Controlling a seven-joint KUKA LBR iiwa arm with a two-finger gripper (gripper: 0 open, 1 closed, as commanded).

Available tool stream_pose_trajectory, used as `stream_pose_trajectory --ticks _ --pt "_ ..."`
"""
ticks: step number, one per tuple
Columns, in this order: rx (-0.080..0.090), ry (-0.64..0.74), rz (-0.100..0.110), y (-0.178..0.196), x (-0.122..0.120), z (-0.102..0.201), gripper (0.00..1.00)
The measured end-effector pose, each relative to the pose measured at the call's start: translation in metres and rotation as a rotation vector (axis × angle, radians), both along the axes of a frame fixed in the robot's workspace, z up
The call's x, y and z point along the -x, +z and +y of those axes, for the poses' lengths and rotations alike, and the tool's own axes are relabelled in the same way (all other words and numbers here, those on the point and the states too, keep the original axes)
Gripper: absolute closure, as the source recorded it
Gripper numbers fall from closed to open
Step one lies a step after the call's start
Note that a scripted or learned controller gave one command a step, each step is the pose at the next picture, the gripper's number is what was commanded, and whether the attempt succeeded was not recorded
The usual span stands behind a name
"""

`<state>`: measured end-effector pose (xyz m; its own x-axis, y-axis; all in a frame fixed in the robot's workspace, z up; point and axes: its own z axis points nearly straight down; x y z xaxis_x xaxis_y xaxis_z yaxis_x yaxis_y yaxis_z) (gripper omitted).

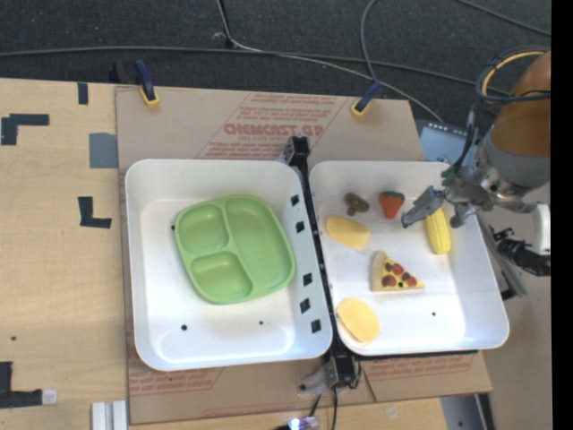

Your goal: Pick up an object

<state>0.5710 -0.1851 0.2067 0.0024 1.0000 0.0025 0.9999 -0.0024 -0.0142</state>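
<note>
The right bin holds several toy foods: a yellow corn cob, a red strawberry, a small brown piece, a yellow oval piece, a pizza slice and a second yellow oval. My gripper hangs over the bin's upper right part, right above the top end of the corn cob. Its grey fingers are spread apart, open, with nothing held between them. The strawberry lies just to its left.
A green divided plate lies in the left bin. A black divider runs between the two bins. Cables cross the dark area behind the bench. The arm's orange band sits at the right.
</note>
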Motion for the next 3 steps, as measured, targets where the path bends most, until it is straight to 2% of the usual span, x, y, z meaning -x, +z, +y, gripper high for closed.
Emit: stream_pose_trajectory --ticks 1,2,3 --pt "0.003 0.003 -0.013 0.007 -0.003 0.000 0.00" --pt "0.002 0.003 -0.007 -0.057 -0.003 -0.002 0.00" --pt "0.002 0.005 -0.009 -0.103 -0.009 0.001 0.00"
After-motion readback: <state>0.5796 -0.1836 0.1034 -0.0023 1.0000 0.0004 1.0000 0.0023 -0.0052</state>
